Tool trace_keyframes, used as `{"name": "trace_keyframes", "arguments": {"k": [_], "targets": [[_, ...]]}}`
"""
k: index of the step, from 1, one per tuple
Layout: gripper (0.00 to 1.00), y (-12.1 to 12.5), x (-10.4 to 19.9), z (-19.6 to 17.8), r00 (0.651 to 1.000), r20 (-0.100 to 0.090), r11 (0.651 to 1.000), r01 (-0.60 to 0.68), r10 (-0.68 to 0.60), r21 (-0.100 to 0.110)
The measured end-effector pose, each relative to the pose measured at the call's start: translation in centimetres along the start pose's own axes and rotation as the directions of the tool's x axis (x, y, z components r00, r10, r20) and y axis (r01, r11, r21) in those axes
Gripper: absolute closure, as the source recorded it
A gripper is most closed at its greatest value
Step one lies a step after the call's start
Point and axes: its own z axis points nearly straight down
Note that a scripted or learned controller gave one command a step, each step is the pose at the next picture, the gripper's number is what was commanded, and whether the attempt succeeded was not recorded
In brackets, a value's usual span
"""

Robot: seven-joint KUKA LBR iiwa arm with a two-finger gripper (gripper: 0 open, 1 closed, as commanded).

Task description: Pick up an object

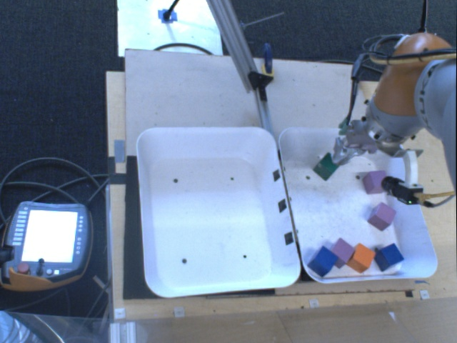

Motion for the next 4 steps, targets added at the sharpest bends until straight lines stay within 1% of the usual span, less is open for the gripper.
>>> {"name": "trace_keyframes", "arguments": {"k": [1, 2, 3, 4], "targets": [[1.0, -0.1, 0.4, -4.5, 1.0, 0.0, 1.0, 0.0, 0.0, -0.002], [1.0, 0.9, -0.3, -10.2, 1.0, 0.001, 1.0, 0.0, 0.0, -0.004], [1.0, 1.1, -0.3, -13.3, 1.0, 0.0, 1.0, 0.0, 0.0, -0.001], [1.0, 0.5, 5.3, -13.3, 1.0, -0.002, 1.0, 0.005, -0.005, 0.003]]}}
